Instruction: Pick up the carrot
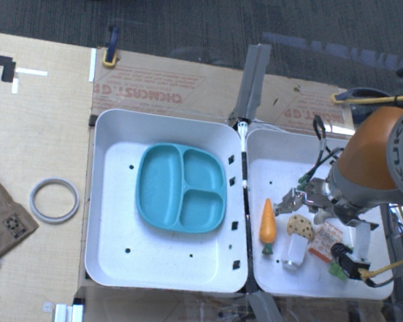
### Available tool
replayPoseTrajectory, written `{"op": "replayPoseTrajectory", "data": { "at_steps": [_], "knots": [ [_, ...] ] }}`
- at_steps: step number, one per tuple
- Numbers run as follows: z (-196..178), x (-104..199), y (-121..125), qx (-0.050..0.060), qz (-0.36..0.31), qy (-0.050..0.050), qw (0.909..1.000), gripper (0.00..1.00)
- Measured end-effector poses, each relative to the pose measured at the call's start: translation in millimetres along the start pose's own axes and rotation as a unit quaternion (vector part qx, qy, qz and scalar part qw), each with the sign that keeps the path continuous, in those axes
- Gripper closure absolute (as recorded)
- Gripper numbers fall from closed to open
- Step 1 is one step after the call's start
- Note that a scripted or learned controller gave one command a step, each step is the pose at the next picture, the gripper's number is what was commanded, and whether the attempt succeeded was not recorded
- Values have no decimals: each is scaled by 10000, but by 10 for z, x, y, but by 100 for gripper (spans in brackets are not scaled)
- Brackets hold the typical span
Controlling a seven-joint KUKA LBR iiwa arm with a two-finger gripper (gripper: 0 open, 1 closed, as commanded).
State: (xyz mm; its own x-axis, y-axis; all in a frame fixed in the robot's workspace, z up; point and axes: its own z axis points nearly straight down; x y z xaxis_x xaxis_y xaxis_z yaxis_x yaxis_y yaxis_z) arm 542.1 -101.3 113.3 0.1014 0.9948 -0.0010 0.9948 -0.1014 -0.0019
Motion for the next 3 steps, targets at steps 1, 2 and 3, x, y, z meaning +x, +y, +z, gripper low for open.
{"op": "replayPoseTrajectory", "data": {
  "at_steps": [1, 2, 3],
  "knots": [
    [132, 73, 158, -84, -1473, -8, 9891, 0],
    [160, 5, -124, -77, -1375, -17, 9905, 0],
    [-776, 782, -344, -2, -941, -2, 9956, 0]
  ]
}}
